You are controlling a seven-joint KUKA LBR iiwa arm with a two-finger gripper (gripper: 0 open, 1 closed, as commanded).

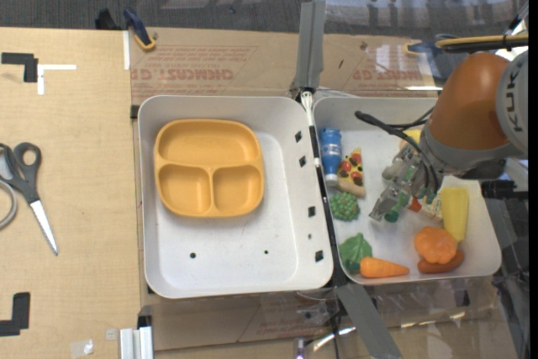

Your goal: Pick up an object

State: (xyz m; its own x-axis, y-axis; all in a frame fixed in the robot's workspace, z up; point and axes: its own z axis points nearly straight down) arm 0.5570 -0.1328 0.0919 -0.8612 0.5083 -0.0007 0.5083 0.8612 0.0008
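While the arm [471, 109] reaches in from the right of the frame, its gripper [395, 202] hangs low over the middle of the right bin [382, 113], tilted toward the lower left; from where I stand I cannot tell what the tool is doing. Toy food lies around it: a blue bottle [330, 152] at the bin's left wall, a pizza slice [352, 171] beside that, broccoli [344, 206] below, a leafy green [355, 249] and a carrot [383, 268] along the lower edge, an orange fruit [436, 246] at lower right, a yellow corn cob [455, 212] above it. The left bin [227, 265] holds a yellow divided plate [209, 167]. Scissors [29, 189] rest at far left.
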